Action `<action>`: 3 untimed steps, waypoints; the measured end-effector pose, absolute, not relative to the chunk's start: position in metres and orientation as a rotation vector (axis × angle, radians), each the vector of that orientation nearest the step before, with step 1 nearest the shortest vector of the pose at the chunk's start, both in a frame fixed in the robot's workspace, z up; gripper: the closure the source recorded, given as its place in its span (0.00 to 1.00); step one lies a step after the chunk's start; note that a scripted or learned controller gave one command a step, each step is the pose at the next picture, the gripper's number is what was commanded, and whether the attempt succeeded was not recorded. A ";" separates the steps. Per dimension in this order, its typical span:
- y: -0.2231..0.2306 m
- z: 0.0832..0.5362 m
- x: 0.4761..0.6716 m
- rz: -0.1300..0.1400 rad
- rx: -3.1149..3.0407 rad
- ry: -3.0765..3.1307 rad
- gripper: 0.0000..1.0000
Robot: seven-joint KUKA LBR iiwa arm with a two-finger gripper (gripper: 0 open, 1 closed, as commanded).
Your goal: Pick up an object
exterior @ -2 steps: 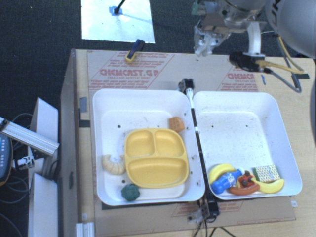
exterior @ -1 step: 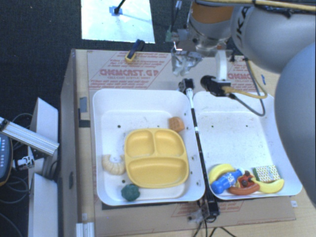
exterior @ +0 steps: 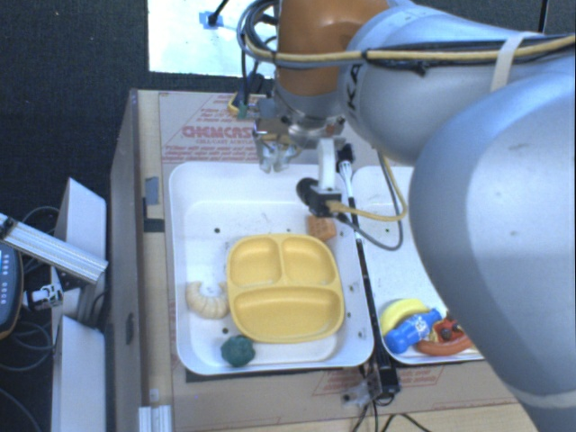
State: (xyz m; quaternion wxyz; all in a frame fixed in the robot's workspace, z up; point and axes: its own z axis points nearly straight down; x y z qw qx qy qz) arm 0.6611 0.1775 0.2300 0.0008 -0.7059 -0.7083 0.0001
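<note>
Yellow tray (exterior: 284,288) crowds left bin (exterior: 193,232) toward near rim; hand (exterior: 274,158) at far rim, grip unclear.

Robotics lab: grey arm (exterior: 486,196), white bins (exterior: 193,268), cardboard-topped bench (exterior: 202,115).

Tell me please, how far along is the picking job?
Done: nothing visibly; the yellow plate, green ball and brown piece lie in the left bin. In hand: the arm hangs over that bin's far side. Left: grasping and lifting one object.
</note>
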 end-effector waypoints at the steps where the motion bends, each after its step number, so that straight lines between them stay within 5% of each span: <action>1: 0.230 0.252 0.658 -0.005 -2.216 -2.226 1.00; 3: 0.231 0.271 0.666 -0.003 -2.218 -2.226 1.00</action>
